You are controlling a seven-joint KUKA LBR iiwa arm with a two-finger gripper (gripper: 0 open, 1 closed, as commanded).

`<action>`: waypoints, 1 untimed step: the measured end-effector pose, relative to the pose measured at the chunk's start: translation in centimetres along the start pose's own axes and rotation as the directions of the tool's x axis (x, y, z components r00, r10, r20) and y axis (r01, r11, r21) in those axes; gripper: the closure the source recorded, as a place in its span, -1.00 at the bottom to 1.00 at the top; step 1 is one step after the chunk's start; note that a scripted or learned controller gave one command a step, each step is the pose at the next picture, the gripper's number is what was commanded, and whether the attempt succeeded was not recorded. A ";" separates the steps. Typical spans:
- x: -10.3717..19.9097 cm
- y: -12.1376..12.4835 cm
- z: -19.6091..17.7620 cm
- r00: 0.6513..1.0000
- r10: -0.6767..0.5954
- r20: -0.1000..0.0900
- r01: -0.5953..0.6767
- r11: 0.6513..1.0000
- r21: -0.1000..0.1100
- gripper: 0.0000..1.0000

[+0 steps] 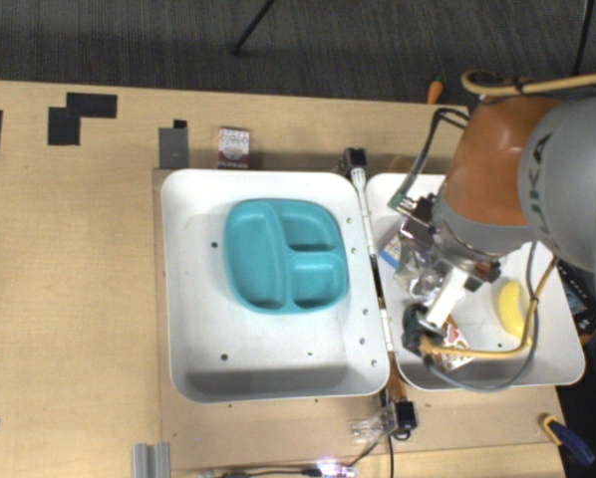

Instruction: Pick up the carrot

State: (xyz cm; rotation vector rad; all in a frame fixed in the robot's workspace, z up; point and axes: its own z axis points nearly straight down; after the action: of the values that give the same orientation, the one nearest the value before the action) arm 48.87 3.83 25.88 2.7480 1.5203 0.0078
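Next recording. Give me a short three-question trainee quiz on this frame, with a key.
1. True or false: the teal divided plastic plate lies in the right shallow white bin.
2. Multiple choice: over which does the arm's gripper hang? A, the left shallow white bin; B, the right bin; C, the bare wooden bench.
3. Fill in: the small rounded object in the right bin, beside the gripper, is coloured ___.
Key: 1 false, the plate lies in the left bin; 2 B; 3 yellow.
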 end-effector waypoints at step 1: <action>2.4 -1.9 7.7 0.989 0.147 0.007 -0.147 0.989 0.009 1.00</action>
State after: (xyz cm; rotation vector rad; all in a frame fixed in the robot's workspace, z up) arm 48.59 6.92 18.19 2.8574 1.3158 -0.0085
